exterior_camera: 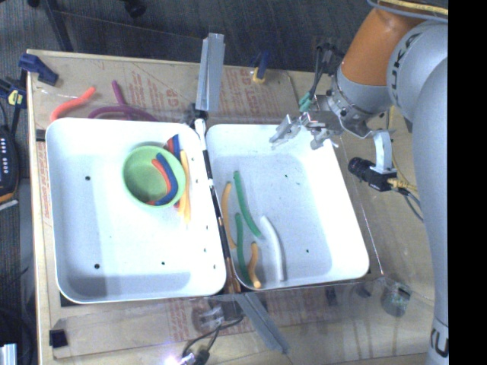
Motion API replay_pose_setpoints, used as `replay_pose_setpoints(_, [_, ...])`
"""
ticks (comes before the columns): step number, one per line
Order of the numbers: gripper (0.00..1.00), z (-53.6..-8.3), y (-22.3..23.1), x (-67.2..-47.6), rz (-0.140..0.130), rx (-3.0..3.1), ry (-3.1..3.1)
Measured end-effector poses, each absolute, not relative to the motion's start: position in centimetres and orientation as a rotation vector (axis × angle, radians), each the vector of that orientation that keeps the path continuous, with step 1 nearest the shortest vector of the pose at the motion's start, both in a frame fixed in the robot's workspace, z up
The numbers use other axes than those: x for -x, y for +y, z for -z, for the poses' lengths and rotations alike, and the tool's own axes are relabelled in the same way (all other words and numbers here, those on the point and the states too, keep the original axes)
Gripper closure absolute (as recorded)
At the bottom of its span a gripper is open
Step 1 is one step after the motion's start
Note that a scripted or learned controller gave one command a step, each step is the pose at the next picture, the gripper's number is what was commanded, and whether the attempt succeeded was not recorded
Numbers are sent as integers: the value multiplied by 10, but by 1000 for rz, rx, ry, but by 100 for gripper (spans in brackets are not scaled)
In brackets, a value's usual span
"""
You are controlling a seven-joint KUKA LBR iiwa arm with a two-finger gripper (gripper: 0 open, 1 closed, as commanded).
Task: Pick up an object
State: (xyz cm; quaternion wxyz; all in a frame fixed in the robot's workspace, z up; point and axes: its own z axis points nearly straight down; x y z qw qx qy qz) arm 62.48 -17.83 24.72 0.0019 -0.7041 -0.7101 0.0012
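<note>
Two shallow white bins side by side on the table [114, 71]: left bin [84, 242], right bin [335, 234]. In the left bin, one green bowl [144, 175] toward the upper right part, with a cluster of thin curved pieces across and beside its right side: one red [163, 166], one blue [174, 144], one orange-yellow [185, 196], the last lying just right of the bowl near the bin's right wall. In the right bin, four long thin pieces gathered in the lower left part: one orange strip [226, 204] along the left wall, one long green strip [240, 196] beside it, one shorter green piece [248, 243] lower down with an orange tip near the bottom edge, and one white curved piece [275, 245] just right of those, hard to separate from the white floor. On the bare table behind the left bin, one orange tube [72, 103] and one purple tube [122, 111], plus one blue clamp [38, 67] at the far left corner and another blue clamp [262, 63] at the back edge. One grey arm [426, 128] with an orange band [377, 40], reaching in from the right, wrist bent leftward. Tool [303, 131] over the upper edge of the right bin, well apart from the strips below; fingers spread apart, nothing between them.
</note>
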Motion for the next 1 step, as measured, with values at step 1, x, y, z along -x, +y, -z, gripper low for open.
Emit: replay_pose_setpoints(1, [0, -115, -127, -609, -4, 1949, -2459])
